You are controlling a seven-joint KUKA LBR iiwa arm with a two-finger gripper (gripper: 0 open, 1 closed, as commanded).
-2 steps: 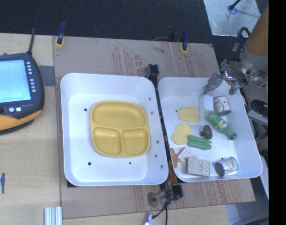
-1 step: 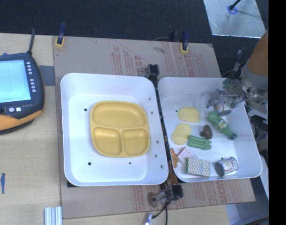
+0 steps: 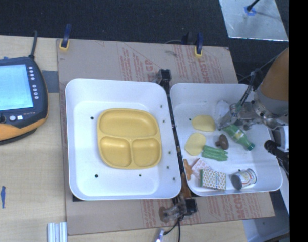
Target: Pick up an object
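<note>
Objects for picking lie scattered in the right bin (image 3: 180, 135): a green bottle (image 3: 240, 136) just below my claw (image 3: 233, 116), a brown lump (image 3: 223, 141) beside it, a green bean-like piece (image 3: 214, 153), two pale yellow chips (image 3: 203, 123) (image 3: 195, 143), a carrot-like orange piece (image 3: 187, 169), a patterned box (image 3: 212, 179) and a small can (image 3: 244, 178) lying on its side near the bin's lower right corner. Print on the box and can is too small for me to read. My claw hangs low over the upper right part of this bin, close to the bottle's top and a crumpled clear wrapper (image 3: 223, 108); how wide it stands, and whether anything sits in it, I cannot tell from this angle. To the left, the other bin (image 3: 78, 135) carries a yellow divided tray (image 3: 129, 137) with three compartments. Both bins rest on a brown board (image 3: 118, 62) with faint red lettering I cannot make out, pinned by two clamps (image 3: 65, 38) (image 3: 198, 44). A pendant with a lit screen (image 3: 15, 97) lies at the far left of the bench.
</note>
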